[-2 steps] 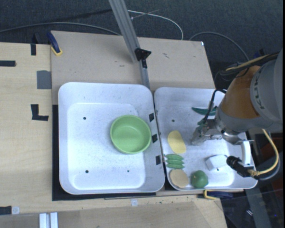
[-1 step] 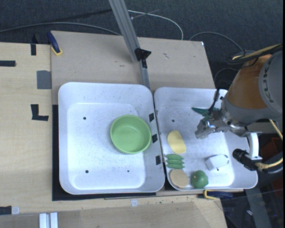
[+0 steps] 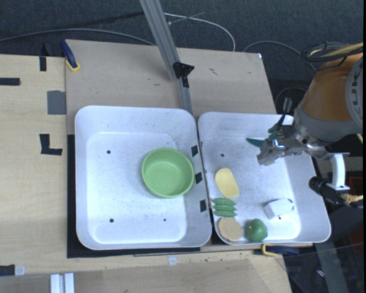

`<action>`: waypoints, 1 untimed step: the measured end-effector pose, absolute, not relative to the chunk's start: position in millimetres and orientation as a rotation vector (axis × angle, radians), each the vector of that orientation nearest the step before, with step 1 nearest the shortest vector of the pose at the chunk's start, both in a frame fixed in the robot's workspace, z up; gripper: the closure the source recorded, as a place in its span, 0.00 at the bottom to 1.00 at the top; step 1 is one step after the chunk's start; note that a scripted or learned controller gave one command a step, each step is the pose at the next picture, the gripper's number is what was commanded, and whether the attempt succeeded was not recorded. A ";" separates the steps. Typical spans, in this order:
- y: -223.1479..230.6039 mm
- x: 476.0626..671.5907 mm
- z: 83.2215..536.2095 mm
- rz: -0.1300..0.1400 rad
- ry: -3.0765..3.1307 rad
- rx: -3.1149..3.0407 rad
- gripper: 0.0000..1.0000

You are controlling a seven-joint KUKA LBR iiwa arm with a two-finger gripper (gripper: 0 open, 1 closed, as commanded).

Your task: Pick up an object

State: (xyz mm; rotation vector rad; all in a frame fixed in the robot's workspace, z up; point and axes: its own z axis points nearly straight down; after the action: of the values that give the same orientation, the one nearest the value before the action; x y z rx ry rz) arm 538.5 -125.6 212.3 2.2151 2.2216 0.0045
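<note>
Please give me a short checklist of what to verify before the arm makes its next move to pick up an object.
1. Objects available in right white bin: yellow oval piece, green ribbed piece, tan round disc, green round ball, white small block: ok.
2. Gripper above that bin: ok.
3. Gripper above an object: not ok, bare floor beneath.
4. Finger opening: cannot tell.
5. Green round bowl apart, in left white bin: ok.

My arm [image 3: 332, 99] reaches in from the right, orange band above the grey wrist, bent downward and leftward. My gripper [image 3: 267, 154] hangs low at its left end, fingertips pointing down and left.
</note>
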 end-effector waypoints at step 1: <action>-125.6 539.7 263.3 0.004 2.220 2.216 1.00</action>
State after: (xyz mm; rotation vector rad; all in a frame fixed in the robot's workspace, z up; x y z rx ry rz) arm 539.7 -125.6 263.3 2.2164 2.2203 0.0037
